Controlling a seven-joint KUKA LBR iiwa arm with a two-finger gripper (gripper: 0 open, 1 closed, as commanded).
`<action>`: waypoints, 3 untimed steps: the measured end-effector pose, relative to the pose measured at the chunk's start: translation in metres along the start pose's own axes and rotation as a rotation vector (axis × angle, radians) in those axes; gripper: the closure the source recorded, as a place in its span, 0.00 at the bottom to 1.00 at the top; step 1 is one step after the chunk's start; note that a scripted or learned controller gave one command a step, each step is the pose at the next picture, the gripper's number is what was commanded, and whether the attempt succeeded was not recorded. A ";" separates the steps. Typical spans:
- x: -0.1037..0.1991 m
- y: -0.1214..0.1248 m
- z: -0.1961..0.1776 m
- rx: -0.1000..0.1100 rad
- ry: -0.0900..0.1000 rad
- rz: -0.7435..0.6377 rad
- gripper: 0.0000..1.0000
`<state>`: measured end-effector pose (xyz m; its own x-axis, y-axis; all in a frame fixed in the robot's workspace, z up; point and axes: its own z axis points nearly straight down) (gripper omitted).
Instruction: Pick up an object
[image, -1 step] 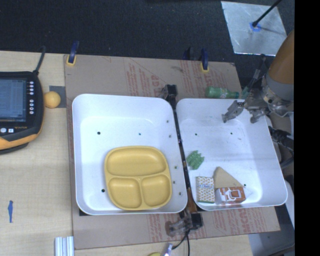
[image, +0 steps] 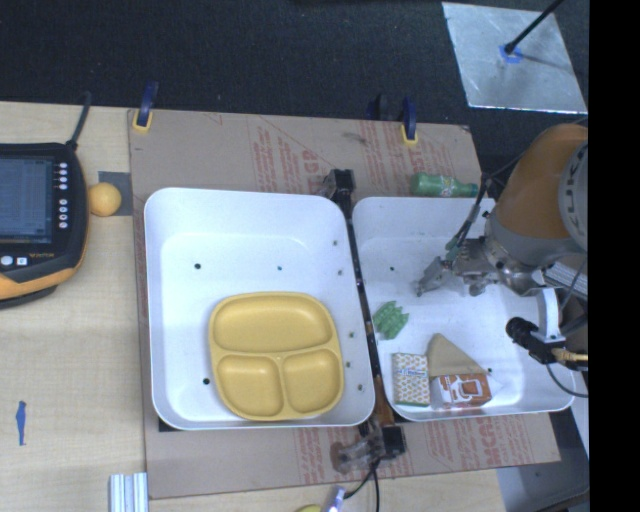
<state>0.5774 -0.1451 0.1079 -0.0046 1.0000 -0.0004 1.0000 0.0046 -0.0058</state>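
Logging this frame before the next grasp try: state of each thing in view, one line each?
Gripper: low in the right bin, nothing seen between its fingers.
Yellow divided tray: flat in the left bin, compartments up.
Green object: lying at the right bin's left edge, untouched.
Small carton: lying flat, front of the right bin.
Tan and orange packet: lying beside the carton, touching it.

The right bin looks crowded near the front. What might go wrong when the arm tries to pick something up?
The carton and tan packet touch in the right bin, so the gripper might nudge both. The green piece lies close to the bin's left wall, leaving little room to close around it.
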 end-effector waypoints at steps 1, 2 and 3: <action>-0.063 0.047 -0.019 -0.005 0.000 0.004 0.00; -0.001 -0.087 0.018 0.001 0.002 -0.001 0.00; -0.067 -0.057 -0.099 -0.006 -0.001 0.003 0.00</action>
<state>0.5213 -0.2126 0.2073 -0.0020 1.0000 -0.0017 1.0000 0.0020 0.0002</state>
